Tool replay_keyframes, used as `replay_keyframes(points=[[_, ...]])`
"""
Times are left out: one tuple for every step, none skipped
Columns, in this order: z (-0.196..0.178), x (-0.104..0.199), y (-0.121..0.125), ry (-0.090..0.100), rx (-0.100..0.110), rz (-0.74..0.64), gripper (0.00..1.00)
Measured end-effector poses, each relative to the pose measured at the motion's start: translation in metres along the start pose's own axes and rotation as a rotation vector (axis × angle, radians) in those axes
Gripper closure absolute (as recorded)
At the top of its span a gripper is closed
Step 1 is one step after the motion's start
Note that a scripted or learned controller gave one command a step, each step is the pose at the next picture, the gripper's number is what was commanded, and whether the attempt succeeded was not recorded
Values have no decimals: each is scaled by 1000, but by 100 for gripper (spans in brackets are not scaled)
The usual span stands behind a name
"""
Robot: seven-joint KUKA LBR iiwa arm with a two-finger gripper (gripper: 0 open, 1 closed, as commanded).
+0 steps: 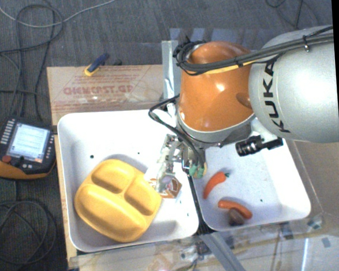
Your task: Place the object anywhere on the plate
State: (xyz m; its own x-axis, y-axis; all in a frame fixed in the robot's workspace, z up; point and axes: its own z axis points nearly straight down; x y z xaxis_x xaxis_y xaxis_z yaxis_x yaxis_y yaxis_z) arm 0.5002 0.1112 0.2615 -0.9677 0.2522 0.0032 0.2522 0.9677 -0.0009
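A small brown object (172, 187) sits at the tip of the robot's tool (167, 174), just beside the yellow divided plastic plate (116, 199) in the left white bin (99, 122). Whether the tool grips it is unclear. Shifting left before letting go would likely land it on the plate. The surface stands on dark carpet.

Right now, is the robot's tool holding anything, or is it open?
Tool: low over the left bin, beside the yellow plate, a small brown object at its tip; a grasp cannot be told.
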Motion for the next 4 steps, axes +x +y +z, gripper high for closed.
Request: replay_keyframes(points=[[0, 0, 0, 0, -1, 0, 0], [73, 33, 62, 1, 0, -200, 0], [9, -14, 122, -4, -1, -305, 0], [2, -15, 123, 0, -4, -303, 100]])
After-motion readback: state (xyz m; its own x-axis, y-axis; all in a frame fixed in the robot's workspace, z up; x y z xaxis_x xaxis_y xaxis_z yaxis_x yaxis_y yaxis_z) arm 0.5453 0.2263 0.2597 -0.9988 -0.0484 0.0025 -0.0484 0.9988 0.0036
